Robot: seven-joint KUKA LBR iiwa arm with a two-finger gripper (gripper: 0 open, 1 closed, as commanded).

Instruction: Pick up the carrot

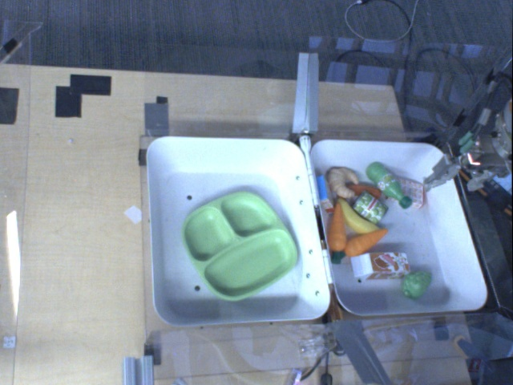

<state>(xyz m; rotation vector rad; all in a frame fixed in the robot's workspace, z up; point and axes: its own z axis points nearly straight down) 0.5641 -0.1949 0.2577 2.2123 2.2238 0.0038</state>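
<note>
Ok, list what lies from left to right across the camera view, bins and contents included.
Green three-compartment plastic plate in the left white bin → orange carrot → green plastic bottle → grey gripper at the right white bin.

Grey metal arm [446, 168], dark cables

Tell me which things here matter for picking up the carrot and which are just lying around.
For the job: carrot by the right bin's left wall; gripper at that bin's upper right edge.

Lying about: banana, green bottle, small can, carton, green divided plate in the left bin.
</note>
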